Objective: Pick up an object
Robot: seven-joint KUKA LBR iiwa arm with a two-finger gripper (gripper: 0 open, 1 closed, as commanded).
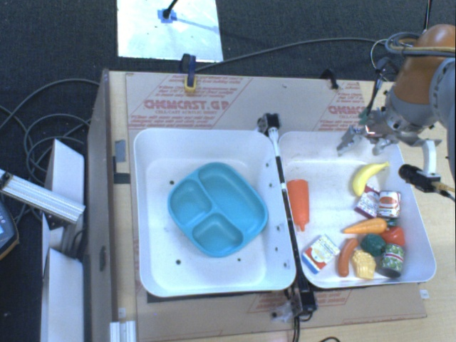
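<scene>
My gripper point(363, 145) hangs over the back rim of the right bin point(313, 155), fingers spread open with nothing between them. Just in front of it and slightly to the right lies a yellow banana point(366, 177). Further forward sit a red-and-white can point(389, 204), a carrot point(365, 226), a sausage point(345, 256), a small carton point(321, 252), a green broccoli piece point(372, 245) and a yellow corn piece point(363, 265). An orange-red bottle point(298, 202) lies by the bin's left wall.
The left bin point(157, 191) holds a blue divided plate point(216, 209). A black clamp point(269, 125) sits where the two bins meet at the back. Cables run across the floor at left and behind the bench.
</scene>
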